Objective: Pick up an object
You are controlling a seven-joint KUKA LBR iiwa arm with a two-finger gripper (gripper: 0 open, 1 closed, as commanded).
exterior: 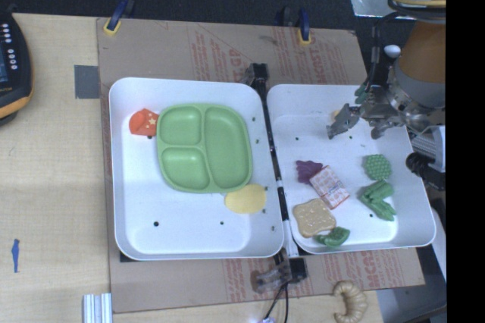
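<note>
Taking the right bin (303, 98) as the landmark: its near rim is crowded, with a toast slice (314, 217) and a green pod (332, 237) lying right against that edge, the pod touching the slice's near corner. Just behind them, toward the bin's middle, a pink-and-white packet (330, 186) sits touching a purple piece (308, 170) on its left. Toward the bin's right wall, a green leafy piece (378, 199) lies below a round green knobbly piece (377, 166), the two close together. The far half of the bin floor is bare white, giving open room there, and the hand (362, 122) hangs over it near the far right part, its fingers spread with nothing between them, well apart from all the pieces. The arm (420, 60) rises behind it at the bin's right far corner. Left of the right bin, across the shared rims, the left bin (132, 230) carries a green divided plate (204, 147), a yellow piece (245, 199) touching the plate's near edge, and a red piece (143, 122) at its far left. A tan curled thing (351, 301) rests on the worktop (45, 185) beyond the right bin's near rim.
</note>
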